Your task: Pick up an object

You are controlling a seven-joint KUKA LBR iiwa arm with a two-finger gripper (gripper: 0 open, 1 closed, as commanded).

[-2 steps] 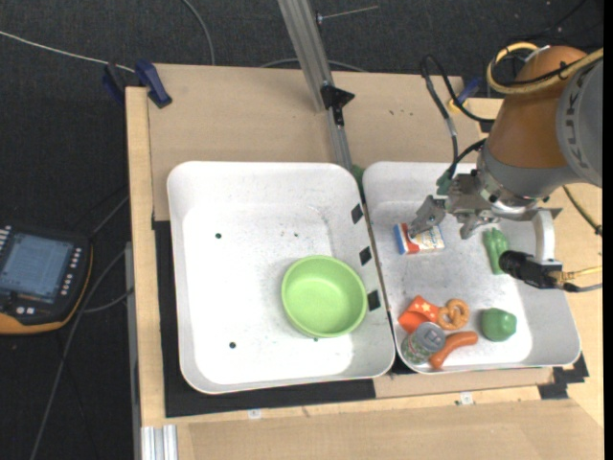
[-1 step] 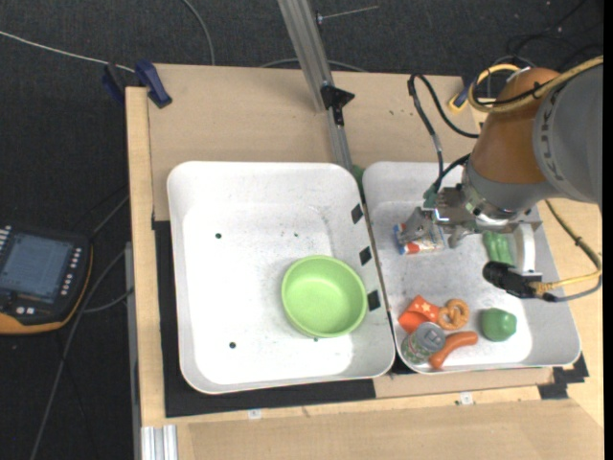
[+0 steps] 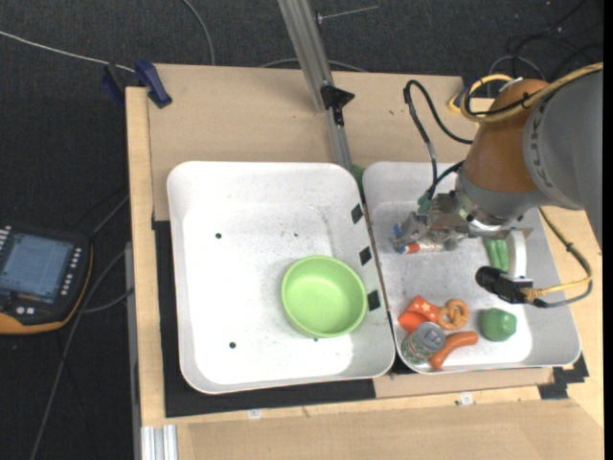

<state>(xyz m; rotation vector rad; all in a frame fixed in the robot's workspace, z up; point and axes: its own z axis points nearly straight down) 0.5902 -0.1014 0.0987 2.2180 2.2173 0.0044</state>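
Note:
My gripper (image 3: 422,230) hangs low over the back left part of the right bin (image 3: 383,185), with the grey arm and its orange band reaching in from the right. Just under the gripper's tip lies a small red and blue item (image 3: 409,248); whether it is touched I cannot tell. A green stick-like piece (image 3: 497,254) lies beside the wrist to the right. At the front of the bin sit an orange piece (image 3: 419,311), a pretzel (image 3: 455,311), a green round fruit (image 3: 497,325), a red sausage (image 3: 451,347) and a grey lid-like item (image 3: 424,338).
A light green bowl (image 3: 324,296) rests at the front right of the left bin (image 3: 192,257). A metal pole (image 3: 311,46) slants down to the bench behind the bins. A handheld controller (image 3: 38,276) lies on the floor at far left.

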